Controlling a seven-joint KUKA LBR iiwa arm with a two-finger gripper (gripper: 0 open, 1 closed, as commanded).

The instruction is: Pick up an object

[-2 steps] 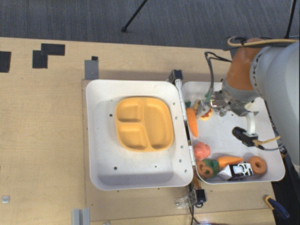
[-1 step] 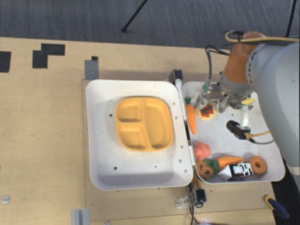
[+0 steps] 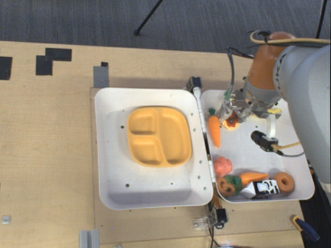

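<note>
Carrot point(image 3: 213, 130) in right bin point(image 3: 289, 164), just left of tool point(image 3: 234, 112)

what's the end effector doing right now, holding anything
end effector: low in the right bin beside the carrot; grip state cannot be told.

Even, soft overhead light; room bright, no hard spots. Left bin point(image 3: 150, 198) shows gentle shadow along inner wall at 6 o'clock; yellow tray point(image 3: 158, 137) casts faint shadow on its lower edge. Arm point(image 3: 297, 87) throws dim, diffuse shadow over right bin point(image 3: 305, 187) toward 3 o'clock. Mild sheen on arm's grey shell, no blown glare. Whites slightly washed. Overall resolution low, fine detail mushy: small toys at 5 o'clock smear together. Carpet point(image 3: 103, 9) at 12 o'clock darker, texture grainy. Slight slant, little edge warping.
</note>
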